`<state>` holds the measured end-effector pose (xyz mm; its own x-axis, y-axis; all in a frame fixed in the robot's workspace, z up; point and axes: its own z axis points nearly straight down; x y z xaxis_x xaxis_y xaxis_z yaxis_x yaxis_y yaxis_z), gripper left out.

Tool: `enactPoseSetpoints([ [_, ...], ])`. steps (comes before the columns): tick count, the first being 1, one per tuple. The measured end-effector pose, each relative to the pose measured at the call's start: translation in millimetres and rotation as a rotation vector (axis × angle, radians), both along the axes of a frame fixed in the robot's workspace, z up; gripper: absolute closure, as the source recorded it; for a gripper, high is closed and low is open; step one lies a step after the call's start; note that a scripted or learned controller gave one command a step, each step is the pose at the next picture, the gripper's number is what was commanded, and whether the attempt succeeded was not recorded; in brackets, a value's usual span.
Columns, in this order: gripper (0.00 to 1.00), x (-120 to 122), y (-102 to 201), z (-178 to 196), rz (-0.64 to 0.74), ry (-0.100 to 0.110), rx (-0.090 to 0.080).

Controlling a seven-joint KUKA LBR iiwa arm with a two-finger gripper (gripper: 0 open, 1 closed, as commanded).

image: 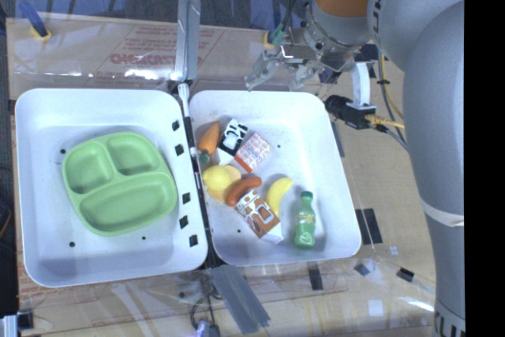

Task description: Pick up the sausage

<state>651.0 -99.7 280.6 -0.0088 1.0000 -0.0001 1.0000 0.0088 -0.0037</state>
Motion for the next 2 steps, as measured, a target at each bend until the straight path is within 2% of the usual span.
enactPoseSetpoints([
  [1, 0.0, 5.2, 27.6, -89.9, -0.025, 0.001, -0.001],
  [2, 0.0, -54.9, 103.6, -88.8, 0.307, 0.0, 0.001],
])
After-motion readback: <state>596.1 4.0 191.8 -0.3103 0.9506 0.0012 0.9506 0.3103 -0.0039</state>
